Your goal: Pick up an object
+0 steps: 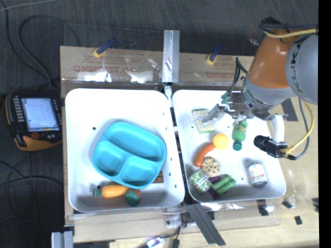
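Arm: grey with an orange band, reaching in from the right over the far part of the right bin (282,138).
Gripper (227,110): above the far middle of the right bin, just beside a small pale packet (201,119); whether it is released or clenched cannot be told.
Right bin contents: a green bottle (238,133) just right of the gripper; a yellow ball (221,141) touching an orange carrot-like piece (204,153); a biscuit (210,165), a green packet (198,180) and a dark green and purple vegetable (222,184) crowded at the near edge; a small white jar (257,173) apart, toward the near right corner.
Open room: bare white floor along the far right of the right bin.
Left bin (83,107): a blue divided tray (129,153) in the middle; an orange carrot (114,191) and a dark green piece (133,197) against the near wall; far and left margins bare.
Worktop (119,61): clear plastic sheet clipped along the far edge.
Room: dark carpet, cables, and a handheld control pendant (33,120) on the left.
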Controlling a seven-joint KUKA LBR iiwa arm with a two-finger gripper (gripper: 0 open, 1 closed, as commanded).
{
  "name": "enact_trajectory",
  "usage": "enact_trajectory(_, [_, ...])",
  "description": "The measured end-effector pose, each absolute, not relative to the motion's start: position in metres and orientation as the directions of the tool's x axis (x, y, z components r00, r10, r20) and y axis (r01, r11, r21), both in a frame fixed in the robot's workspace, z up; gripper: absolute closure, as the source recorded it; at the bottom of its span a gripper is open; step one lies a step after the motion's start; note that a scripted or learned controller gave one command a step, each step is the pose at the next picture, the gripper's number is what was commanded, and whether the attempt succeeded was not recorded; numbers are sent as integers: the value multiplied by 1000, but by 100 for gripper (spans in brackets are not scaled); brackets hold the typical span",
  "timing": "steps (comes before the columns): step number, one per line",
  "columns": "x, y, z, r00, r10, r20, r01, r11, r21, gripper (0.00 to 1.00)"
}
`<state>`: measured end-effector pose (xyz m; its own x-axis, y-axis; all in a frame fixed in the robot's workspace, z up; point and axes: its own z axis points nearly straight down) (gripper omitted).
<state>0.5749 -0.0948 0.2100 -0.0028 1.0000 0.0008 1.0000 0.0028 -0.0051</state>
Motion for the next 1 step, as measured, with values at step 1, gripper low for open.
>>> enact_trajectory(1, [581, -133, 95, -64, 998, 1, 998, 64, -3, 0])
